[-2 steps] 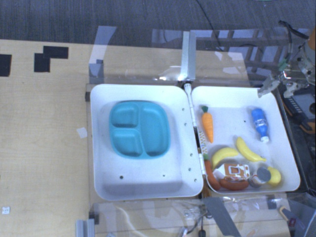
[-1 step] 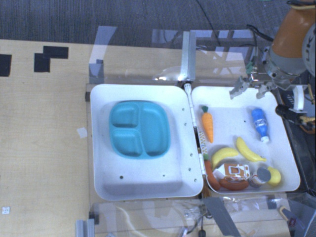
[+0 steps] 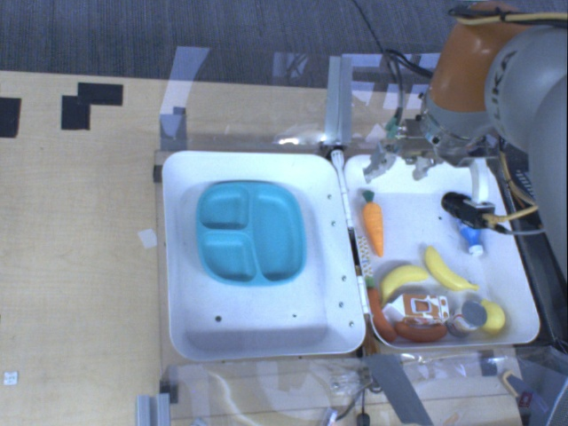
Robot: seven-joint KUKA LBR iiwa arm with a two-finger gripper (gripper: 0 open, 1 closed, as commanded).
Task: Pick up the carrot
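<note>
The carrot (image 3: 374, 224), orange with a small green top, lies along the left wall of the right bin (image 3: 524, 284), its green end pointing to the far side. My gripper (image 3: 398, 167) hangs over the far left part of that bin, just beyond and slightly right of the carrot's green end. Its fingers (image 3: 374, 170) are spread apart with nothing between them, so it is open. The carrot is apart from the gripper and in full view.
Two yellow bananas (image 3: 448, 271) (image 3: 399, 279), a red packet with a white label (image 3: 414, 313), a grey round can (image 3: 470, 314) and a small blue item (image 3: 470, 236) share the right bin. A blue divided plate (image 3: 251, 232) sits in the left bin (image 3: 186, 309).
</note>
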